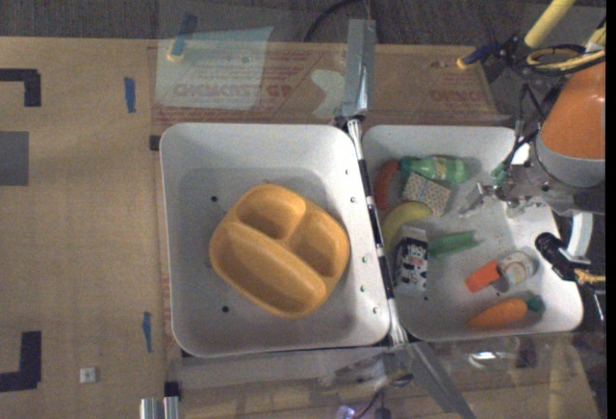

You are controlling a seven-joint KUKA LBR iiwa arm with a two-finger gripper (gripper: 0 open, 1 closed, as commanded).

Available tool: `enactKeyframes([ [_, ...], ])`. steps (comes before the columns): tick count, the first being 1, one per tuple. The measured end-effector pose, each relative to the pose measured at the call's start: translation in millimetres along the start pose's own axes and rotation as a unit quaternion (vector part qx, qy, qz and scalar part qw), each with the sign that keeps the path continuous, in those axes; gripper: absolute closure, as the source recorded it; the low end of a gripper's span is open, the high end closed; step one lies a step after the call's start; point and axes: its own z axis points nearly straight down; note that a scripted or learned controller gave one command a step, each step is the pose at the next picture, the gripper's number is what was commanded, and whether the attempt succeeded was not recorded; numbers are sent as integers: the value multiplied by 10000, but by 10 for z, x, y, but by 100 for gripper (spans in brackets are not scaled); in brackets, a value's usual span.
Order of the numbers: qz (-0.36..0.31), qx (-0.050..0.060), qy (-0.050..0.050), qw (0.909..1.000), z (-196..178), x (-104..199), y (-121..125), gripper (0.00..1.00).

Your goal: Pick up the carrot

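The carrot (500, 313) is orange with a green stub at its right end. It lies on its side near the front right corner of the right bin (539, 328). My gripper (488, 195) hangs over the upper right part of that bin, below the arm's orange band (577, 114). It is well behind the carrot and apart from it. Nothing shows in the gripper.
The right bin also holds a green bottle (438, 167), a red piece (387, 184), a banana (406, 215), a small milk carton (412, 260), a green stick (450, 241) and an orange tube with a white cap (499, 273) just behind the carrot. A yellow divided plate (279, 248) sits in the left bin (183, 215).
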Motion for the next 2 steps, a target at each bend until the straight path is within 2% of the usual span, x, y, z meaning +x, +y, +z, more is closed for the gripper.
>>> enactKeyframes([
  [1,1136,-32,-1,9935,128,504,-325,0],
  [2,599,-44,5,9982,122,741,-977,0],
])
